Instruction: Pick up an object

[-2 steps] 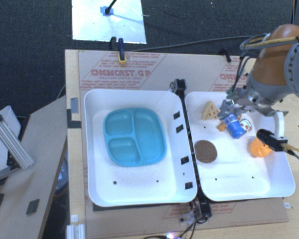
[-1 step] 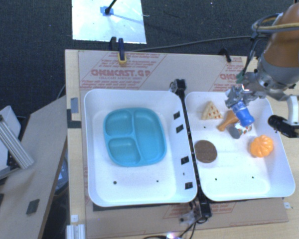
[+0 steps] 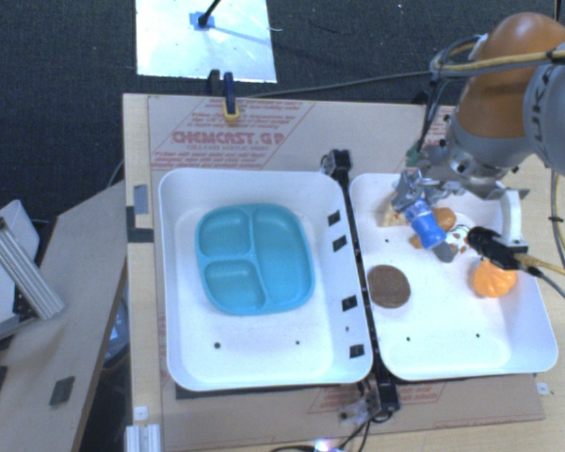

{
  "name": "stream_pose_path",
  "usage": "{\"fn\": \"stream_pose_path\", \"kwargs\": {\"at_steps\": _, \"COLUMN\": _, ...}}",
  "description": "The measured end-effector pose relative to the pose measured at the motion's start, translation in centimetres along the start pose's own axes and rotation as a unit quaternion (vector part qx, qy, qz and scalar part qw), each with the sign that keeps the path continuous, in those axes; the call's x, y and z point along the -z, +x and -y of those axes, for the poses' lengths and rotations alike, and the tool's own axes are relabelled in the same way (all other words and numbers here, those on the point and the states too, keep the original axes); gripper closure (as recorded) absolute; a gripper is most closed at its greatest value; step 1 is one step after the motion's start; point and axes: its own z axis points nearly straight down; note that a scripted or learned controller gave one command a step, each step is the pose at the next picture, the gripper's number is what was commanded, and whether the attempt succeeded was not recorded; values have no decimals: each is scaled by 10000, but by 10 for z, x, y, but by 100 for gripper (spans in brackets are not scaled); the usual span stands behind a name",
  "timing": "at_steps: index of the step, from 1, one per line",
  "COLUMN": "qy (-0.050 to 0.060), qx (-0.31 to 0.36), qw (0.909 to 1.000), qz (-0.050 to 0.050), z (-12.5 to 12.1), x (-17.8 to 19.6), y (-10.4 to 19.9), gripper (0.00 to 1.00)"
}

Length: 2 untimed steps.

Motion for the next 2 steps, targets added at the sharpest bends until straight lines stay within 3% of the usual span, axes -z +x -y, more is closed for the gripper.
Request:
{"fn": "stream_pose_path", "kwargs": {"at_steps": 1, "qy": 3, "qx": -1, "qw": 10000, "qz": 1, "z": 5, "x": -12, "y": 54, "gripper": 100}}
{"fn": "stream_pose_path", "kwargs": {"at_steps": 2, "qy": -3, "qx": 6, "qw": 10000, "qz": -2, "z": 8, "x": -2, "y": 109, "gripper": 100}}
